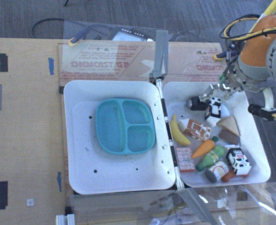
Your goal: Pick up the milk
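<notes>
Two white bins side by side: left bin (77, 172) and right bin (259, 168). Left bin has one teal divided plate (126, 125), three compartments.

Right bin has one banana (178, 131), one carrot (203, 149), one wedge of sandwich or bread (229, 128), two small printed cartons or boxes (orange-white one (197, 129) mid bin, pink-red one (184, 159) at the near left), one green item (208, 162), one can-like item (216, 171) near edge. Plus two black-and-white cow-pattern milk cartons.

First milk carton (215, 110): small, white with black patches, at the far part of the right bin, tilted, right under the gripper (212, 96). Second milk carton (239, 161): same cow pattern, near right corner of the bin, beside the can-like item, well apart from the gripper.

One arm, grey with orange band (262, 50), comes in from the right, over the far right corner of the right bin. Fingers point down and left toward the far carton; a dark piece (197, 104) sits just left of that carton. Carton looks to be touching or just below the fingertips, but cannot tell whether it sits between them, and cannot tell if the fingers are wide or narrow — too small and cluttered.
</notes>
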Robot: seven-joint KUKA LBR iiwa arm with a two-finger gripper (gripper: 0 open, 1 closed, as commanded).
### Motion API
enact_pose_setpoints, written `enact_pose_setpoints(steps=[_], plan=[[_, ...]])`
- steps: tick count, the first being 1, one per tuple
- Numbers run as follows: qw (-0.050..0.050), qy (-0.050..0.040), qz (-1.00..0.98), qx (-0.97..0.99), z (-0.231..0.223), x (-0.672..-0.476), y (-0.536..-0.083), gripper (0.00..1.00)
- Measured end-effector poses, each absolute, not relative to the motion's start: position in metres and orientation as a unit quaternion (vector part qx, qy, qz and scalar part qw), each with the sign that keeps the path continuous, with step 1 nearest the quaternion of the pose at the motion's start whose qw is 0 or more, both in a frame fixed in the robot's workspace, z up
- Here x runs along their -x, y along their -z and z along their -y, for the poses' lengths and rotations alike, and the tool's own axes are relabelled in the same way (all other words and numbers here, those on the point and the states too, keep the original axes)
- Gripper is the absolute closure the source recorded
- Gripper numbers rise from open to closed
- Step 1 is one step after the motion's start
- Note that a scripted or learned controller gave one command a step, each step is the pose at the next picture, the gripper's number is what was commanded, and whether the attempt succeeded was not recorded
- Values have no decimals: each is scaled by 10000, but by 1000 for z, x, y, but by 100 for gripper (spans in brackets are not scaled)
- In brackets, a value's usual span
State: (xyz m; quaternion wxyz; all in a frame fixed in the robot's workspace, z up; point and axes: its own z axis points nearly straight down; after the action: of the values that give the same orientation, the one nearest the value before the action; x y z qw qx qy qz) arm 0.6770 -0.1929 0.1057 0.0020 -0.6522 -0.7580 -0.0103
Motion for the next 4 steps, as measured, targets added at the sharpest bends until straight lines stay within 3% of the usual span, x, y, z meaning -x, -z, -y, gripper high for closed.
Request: enact_pose_setpoints(steps=[1, 2, 3, 4], plan=[[-124, 91, 7586, 6513, 198, -680, -118, 100], [-6, 7, 8142, 5806, 171, -625, -200, 100], [-5, 6, 8533, 5214, 138, -556, -236, 100], [-11, 6, 9626, 2709, 114, -507, -273, 100]])
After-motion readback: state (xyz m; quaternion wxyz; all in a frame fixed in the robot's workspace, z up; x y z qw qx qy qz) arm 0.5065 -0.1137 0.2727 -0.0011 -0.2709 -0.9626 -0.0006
